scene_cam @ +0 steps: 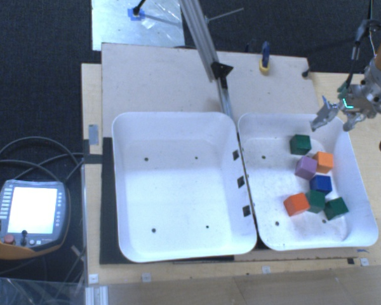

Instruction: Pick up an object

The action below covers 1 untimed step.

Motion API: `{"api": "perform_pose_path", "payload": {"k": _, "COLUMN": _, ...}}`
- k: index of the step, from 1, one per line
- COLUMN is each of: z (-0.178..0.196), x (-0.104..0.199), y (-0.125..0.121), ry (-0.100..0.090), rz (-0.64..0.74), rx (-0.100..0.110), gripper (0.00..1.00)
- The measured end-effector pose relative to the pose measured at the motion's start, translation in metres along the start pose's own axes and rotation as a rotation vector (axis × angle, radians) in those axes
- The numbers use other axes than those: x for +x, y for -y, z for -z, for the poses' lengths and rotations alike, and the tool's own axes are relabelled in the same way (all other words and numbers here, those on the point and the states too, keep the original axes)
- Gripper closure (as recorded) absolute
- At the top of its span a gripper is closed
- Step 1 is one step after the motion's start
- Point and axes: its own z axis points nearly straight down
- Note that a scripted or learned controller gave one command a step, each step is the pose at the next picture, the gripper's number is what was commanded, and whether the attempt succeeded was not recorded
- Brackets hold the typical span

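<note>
Several small blocks lie in the right bin (pixel 267 230): a dark green block (pixel 300 144) at the top, an orange block (pixel 325 161), a purple block (pixel 306 167), a blue block (pixel 321 183), a larger orange block (pixel 296 204), and two green blocks (pixel 315 200) (pixel 336 208). My gripper (pixel 338 115) hangs over the bin's upper right rim, up and to the right of the dark green block. Its two fingers are spread apart with nothing between them.
The left bin (pixel 178 183) adjoins the right one. A slanted metal pole (pixel 203 37) crosses the board behind the bins. A teach pendant (pixel 28 218) with cables lies at far left. A yellow-blue clamp (pixel 265 59) sits at the board's back edge.
</note>
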Motion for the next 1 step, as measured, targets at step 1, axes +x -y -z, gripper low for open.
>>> {"api": "perform_pose_path", "payload": {"k": 1, "z": 0.0019, "x": 0.0002, "y": -0.0007, "ry": 0.002, "rz": 0.001, "rx": -0.003, "gripper": 0.00}}
